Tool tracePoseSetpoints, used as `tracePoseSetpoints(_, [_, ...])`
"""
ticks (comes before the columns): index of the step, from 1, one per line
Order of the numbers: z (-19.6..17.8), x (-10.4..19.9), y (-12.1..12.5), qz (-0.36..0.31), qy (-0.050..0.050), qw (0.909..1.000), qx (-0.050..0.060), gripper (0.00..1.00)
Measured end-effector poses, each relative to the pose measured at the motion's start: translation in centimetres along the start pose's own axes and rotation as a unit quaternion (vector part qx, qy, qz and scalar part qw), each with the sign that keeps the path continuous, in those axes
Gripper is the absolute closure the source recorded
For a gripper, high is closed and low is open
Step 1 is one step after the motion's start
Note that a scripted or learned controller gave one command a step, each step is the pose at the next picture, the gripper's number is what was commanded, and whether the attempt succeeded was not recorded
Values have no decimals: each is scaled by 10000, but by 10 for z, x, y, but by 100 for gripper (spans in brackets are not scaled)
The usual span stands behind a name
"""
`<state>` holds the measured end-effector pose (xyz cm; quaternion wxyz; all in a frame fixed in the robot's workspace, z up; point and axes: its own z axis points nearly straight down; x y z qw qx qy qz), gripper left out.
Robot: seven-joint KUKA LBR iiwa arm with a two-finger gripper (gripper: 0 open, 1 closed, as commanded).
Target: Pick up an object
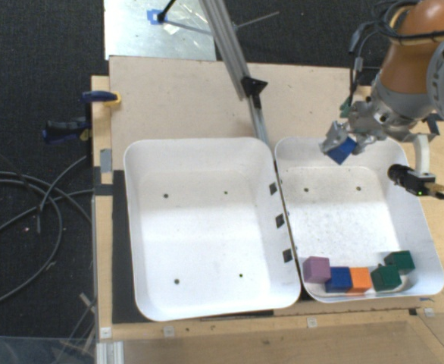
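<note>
The tabletop (184, 101) is bare fibreboard carrying two shallow white bins side by side, with black carpet and loose cables (25, 203) to the left. I see the jaws (342, 144) above the far edge of the right bin (423, 226), clamped on a blue block (343, 152) held clear of the bin floor. Along the right bin's near edge lie a purple cube (317, 269), a blue cube (339, 279), an orange cube (360, 278) and two green cubes (392, 270). The left bin (142, 203) sits alongside.
</note>
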<state>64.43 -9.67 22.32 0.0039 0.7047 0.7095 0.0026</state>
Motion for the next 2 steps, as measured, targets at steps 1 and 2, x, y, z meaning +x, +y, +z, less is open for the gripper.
tracePoseSetpoints(1, [-9, 88, 12, -35, 28, 10000, 32, 100])
tracePoseSetpoints(2, [32, 165, 37, -33, 22, 10000, 47, 100])
